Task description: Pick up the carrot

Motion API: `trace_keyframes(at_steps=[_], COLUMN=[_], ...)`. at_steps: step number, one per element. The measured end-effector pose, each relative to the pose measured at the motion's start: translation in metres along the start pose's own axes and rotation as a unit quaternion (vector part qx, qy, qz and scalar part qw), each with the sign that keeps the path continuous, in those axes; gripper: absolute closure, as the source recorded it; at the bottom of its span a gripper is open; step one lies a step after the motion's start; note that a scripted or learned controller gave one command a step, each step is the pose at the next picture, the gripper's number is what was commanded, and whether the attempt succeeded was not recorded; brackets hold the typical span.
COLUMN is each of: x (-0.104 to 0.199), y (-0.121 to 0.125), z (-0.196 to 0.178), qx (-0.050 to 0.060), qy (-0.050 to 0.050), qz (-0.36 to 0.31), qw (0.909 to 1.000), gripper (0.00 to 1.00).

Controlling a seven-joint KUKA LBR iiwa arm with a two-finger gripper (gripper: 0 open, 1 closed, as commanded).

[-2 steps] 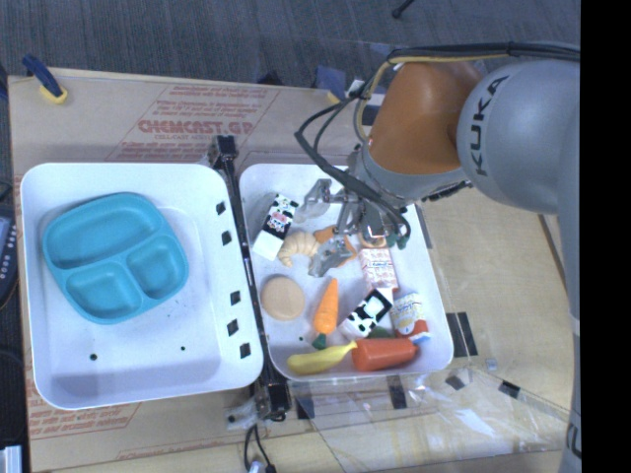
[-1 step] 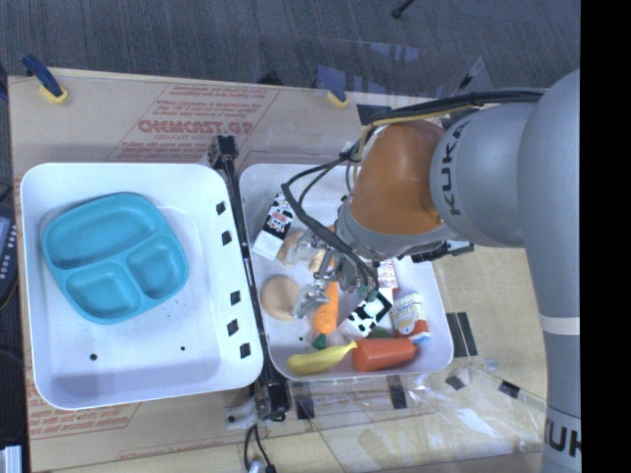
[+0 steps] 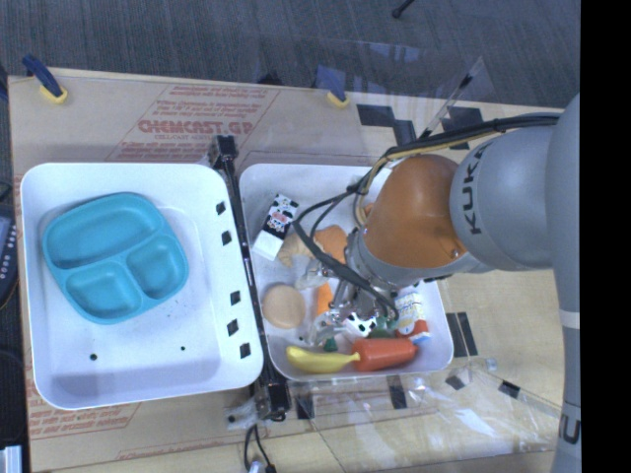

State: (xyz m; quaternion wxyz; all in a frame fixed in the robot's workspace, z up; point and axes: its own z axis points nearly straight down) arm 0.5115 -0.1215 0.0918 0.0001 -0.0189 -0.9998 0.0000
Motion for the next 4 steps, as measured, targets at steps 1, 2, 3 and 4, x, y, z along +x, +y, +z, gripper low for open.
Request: trace_keyframes(at_steps=[1, 2, 3, 4], x=[-0.003, -0.006, 0.008, 0.009], y=[0.002, -0.014, 0.015, 0.015], z=[-0.012, -0.061, -0.009, -0.063], qx=[0.001, 0.000, 0.002, 0.000], qy=[-0.003, -0.003, -0.009, -0.002], qz=[-0.006, 0.188, 0.035, 0.200], qw=[1.0000, 0.9822, 0.9993, 0.9797], gripper=[1.00, 1.00, 1.00, 1.00])
